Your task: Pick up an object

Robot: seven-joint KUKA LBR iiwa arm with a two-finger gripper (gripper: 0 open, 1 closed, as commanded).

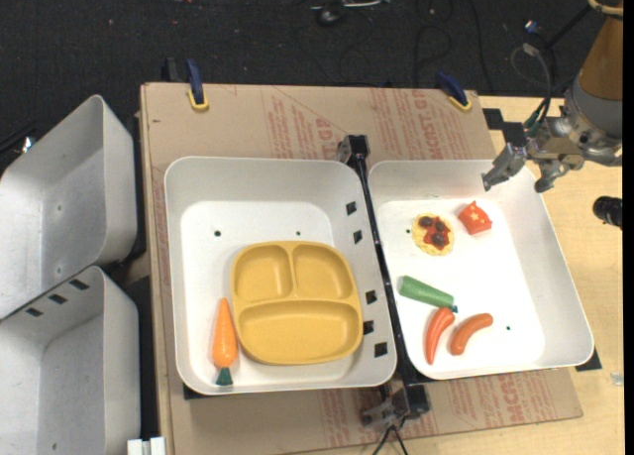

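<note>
The toy food pieces that could be picked up lie in the right bin [555,275]: a red strawberry-like piece [475,218] sits near the bin's far edge, with a small round tart topped with dark berries [434,235] just beside it toward the middle divider; closer to the near edge lie a green pepper-like piece [426,292], a red chili [437,332] just below it, and an orange-brown sausage [470,333] beside the chili, the last two lying side by side at a slant. All five rest on the white floor of the bin, and none is lifted. The gripper [525,171] hangs over the far right corner of that bin, above the rim, with its two dark fingers [502,168] spread apart and pointing down; nothing sits between them, and they touch none of the pieces. The strawberry-like piece is the nearest to it, yet stays apart from the fingers. Above the gripper the grey wrist and the orange band of the arm [604,76] rise toward the right edge of the counter. In the left bin [198,195] a yellow divided plate [295,302] lies toward the near edge, and an orange carrot [225,336] with a green end lies just beside the plate's left side, near the bin's near left corner. Both bins rest side by side on a brown board [297,116] clamped to the counter.
</note>
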